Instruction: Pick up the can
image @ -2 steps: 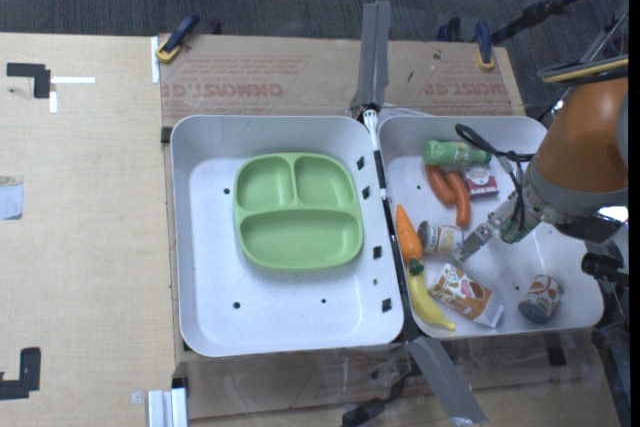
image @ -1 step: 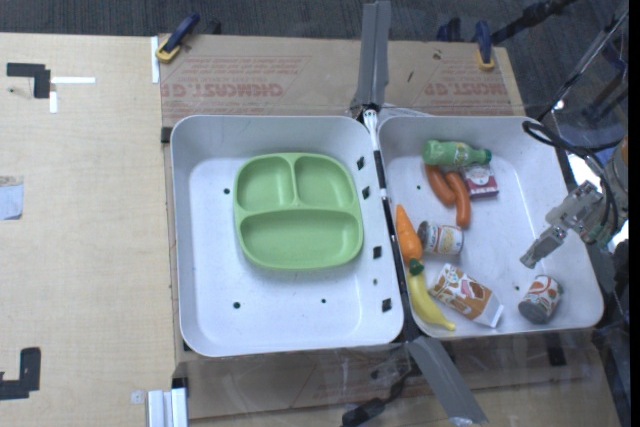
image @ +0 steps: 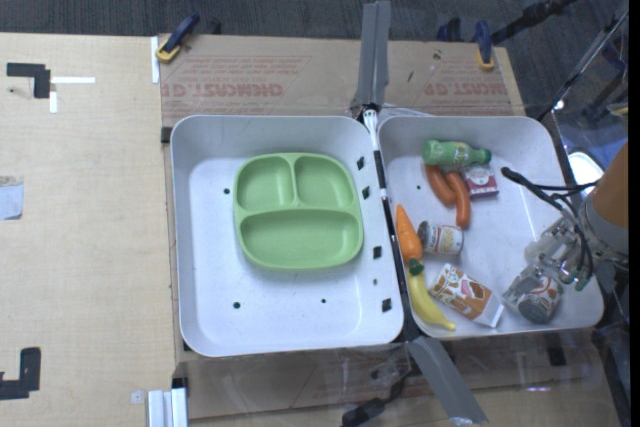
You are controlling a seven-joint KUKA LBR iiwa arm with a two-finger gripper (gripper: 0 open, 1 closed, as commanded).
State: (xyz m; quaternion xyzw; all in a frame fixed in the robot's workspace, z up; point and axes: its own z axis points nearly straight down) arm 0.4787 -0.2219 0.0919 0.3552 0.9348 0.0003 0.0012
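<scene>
A small can [image: 441,238] with a pale label lies on its side in the middle of the right bin [image: 540,137], beside an orange carrot [image: 407,233]. My gripper [image: 560,258] reaches in at the bin's right wall, well to the right of that can. It hangs just above a silvery object with red and white markings [image: 535,296] in the bin's near right corner. Whether that object is touched or held I cannot make out.
The right bin also holds a green bottle [image: 454,153], two more carrots [image: 451,192], a small red and white box [image: 483,183], a banana [image: 428,300] and a juice carton [image: 463,294]. A green divided plate [image: 298,212] sits in the left bin [image: 200,245]. Black cables [image: 540,185] trail along the right side.
</scene>
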